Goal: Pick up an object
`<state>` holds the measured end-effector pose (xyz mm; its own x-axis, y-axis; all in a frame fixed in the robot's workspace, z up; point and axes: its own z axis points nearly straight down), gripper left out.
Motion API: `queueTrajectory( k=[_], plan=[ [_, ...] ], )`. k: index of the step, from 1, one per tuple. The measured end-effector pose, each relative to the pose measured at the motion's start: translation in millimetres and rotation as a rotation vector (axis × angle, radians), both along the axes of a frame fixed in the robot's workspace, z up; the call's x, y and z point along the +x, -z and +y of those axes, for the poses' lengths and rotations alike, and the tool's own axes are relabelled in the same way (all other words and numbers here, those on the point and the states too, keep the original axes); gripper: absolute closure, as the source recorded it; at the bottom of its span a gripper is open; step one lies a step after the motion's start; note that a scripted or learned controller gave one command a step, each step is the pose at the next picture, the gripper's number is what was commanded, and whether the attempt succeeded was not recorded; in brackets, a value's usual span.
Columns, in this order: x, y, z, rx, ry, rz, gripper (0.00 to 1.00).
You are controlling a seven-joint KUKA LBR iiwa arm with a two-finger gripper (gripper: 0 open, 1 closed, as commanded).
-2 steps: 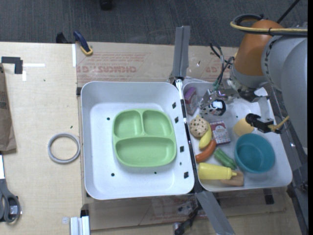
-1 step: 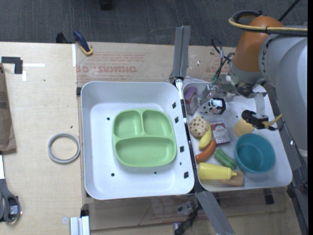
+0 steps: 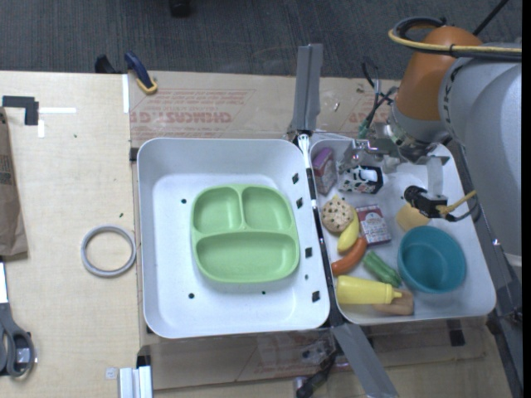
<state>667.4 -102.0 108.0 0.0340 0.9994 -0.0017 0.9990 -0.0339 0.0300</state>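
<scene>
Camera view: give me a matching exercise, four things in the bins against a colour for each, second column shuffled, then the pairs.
Things:
1. divided tray
2. bowl
3. squeeze bottle
4. cookie

Colours:
A. yellow
B. tan with dark specks
C. light green
D. teal blue

Pairs: 1-C, 2-D, 3-A, 4-B

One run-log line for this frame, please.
gripper: low over right bin, far end | nearest: black-and-white toy | green divided plate: left bin

a small black-and-white toy, possibly a cow [image 3: 362,178], lies in the right bin's [image 3: 465,305] far end.
</scene>
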Motion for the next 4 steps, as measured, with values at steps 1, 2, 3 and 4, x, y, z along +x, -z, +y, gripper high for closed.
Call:
queueTrajectory(
  k=[1, 2, 3, 4],
  plan=[
    [-69.5, 0.2, -0.3, -0.009, -0.138, -0.004, 0.0],
    [-63.9, 0.4, -1.3, -0.003, -0.091, 0.0, 0.0],
    [-63.0, 0.3, -4.1, -0.004, -0.128, 0.001, 0.0],
    [-58.4, 0.1, -13.4, -0.004, -0.144, -0.001, 0.0]
  ],
)
